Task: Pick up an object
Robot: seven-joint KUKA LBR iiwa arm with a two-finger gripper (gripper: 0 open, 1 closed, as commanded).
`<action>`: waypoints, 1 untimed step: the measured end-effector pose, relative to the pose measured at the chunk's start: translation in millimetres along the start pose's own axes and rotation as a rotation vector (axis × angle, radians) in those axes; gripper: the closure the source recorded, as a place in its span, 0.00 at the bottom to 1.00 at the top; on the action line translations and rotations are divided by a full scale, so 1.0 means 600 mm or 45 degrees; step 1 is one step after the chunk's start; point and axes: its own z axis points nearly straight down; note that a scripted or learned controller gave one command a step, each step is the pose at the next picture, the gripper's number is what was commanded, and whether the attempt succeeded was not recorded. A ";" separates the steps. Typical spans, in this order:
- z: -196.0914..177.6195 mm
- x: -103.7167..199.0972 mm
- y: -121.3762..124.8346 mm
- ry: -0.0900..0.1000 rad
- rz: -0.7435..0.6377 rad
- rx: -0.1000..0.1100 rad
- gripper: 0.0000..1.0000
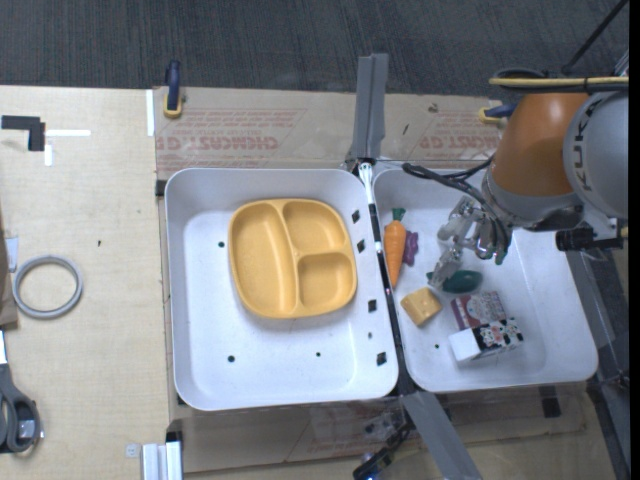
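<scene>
claw low over the right bin, nothing lifted yet

the gripper hangs in the right bin, its metal fingers angled down and to the left. from this slanted view i cannot tell whether they are spread or pressed together, and nothing can be seen between them.

just below and beside the claw lies a dark green object, the nearest thing to it; whether the tips touch it is unclear. a little further out sits a tan block, and toward the bin's left wall a carrot lies lengthwise. nearer the front edge is a small printed box, red, white and black.

beyond the divider, the left bin holds a yellow divided plate, well apart from the arm. out on the bench to the far left lies a grey ring.

as for progress: every object rests on a bin floor, so the pick looks not yet done. judging by position, the approach is made and the green object seems the likely target; closing on it and raising it clear are what remain.
</scene>
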 end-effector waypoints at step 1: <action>-0.001 0.047 -0.057 0.001 0.103 0.000 0.00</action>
